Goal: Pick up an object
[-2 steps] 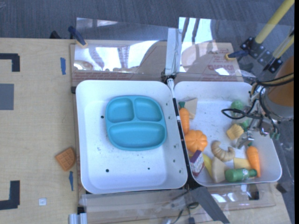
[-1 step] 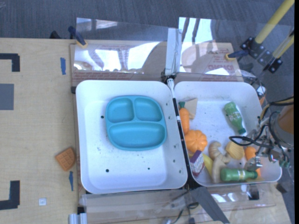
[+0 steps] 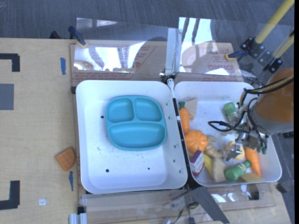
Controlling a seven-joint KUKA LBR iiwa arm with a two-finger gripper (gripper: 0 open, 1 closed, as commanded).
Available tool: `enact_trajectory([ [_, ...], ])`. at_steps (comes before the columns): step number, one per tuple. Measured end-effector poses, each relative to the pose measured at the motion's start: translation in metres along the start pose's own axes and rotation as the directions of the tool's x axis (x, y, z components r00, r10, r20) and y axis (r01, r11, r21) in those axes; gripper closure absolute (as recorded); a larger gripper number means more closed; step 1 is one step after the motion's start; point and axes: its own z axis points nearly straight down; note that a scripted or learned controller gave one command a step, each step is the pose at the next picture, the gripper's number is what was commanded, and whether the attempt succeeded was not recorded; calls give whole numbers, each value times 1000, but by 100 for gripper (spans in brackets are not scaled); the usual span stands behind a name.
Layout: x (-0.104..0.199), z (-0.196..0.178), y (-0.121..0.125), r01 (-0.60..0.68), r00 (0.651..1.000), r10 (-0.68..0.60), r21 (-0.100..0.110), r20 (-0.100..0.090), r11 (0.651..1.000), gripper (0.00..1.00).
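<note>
Gripper (image 3: 239, 146) lowered over toy food heaped in the right bin (image 3: 210, 88), by that bin's right wall
The task names no one object: beneath and beside the gripper lie an orange carrot (image 3: 252, 158) near the right wall, a green piece (image 3: 234, 171) at the front edge, pale yellow pieces (image 3: 216, 164) and an orange pumpkin (image 3: 196, 140) toward the left wall, a second carrot (image 3: 184, 119) along that wall, and another green piece (image 3: 229, 109) toward the back right corner; whether the fingers are spread, closed or gripping anything cannot be told, cables and wrist masking them; the left bin (image 3: 88, 125) carries a blue divided plate (image 3: 135, 122) near its centre; a brown waffle-like piece (image 3: 66, 158) rests on the bench (image 3: 32, 125), off that bin's left edge
</note>
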Motion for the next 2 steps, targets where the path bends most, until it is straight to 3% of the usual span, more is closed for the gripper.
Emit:
enact_trajectory([
  [1, -111, 4, 10, 117, 993, -117, 0, -7, 993, 0],
  [2, -115, -12, 10, 117, 993, -117, 2, 10, 993, 100],
])
